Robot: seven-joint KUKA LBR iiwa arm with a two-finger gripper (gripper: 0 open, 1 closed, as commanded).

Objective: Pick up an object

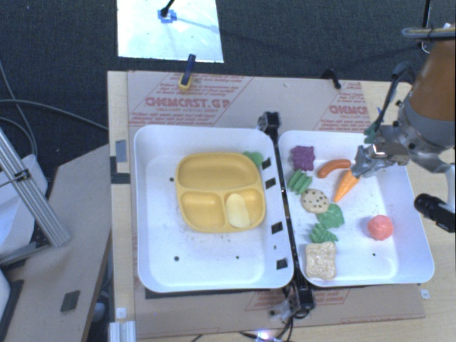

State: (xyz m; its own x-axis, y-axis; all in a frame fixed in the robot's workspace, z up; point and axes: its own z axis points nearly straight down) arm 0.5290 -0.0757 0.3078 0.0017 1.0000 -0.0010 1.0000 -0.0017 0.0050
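The jaws (365, 164) sit just above the toy carrot (345, 186); their state I cannot tell.

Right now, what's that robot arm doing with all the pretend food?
The robot arm reaches in from the right, and its pincer hovers over the right bin, just by the toy carrot and the orange sausage. Nothing is clearly held yet. Also in that bin lie purple grapes, a cookie, a cracker and a pink ball. The left bin holds a yellow divided tray.
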